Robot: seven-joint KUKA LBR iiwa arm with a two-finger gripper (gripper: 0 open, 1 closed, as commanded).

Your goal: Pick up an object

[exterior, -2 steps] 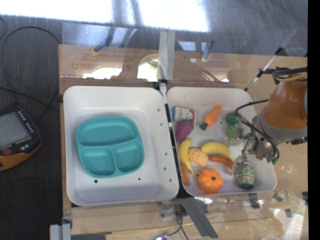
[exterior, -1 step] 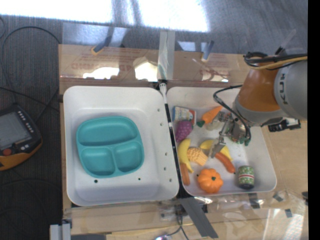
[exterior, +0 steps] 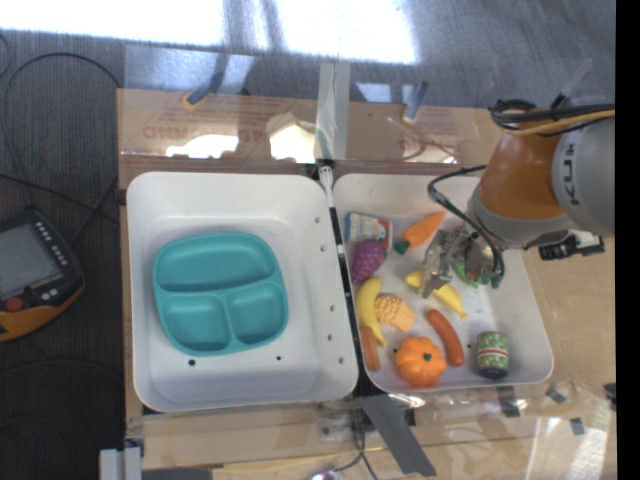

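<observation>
in right bin [exterior: 530, 353], gripper [exterior: 434, 273] low among toy food.

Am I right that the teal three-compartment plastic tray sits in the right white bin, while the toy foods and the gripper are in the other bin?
Not quite: the camera view shows the teal three-compartment plastic tray in the left white bin. The toy foods, such as the orange toy pumpkin, and the gripper are in the right white bin.
</observation>
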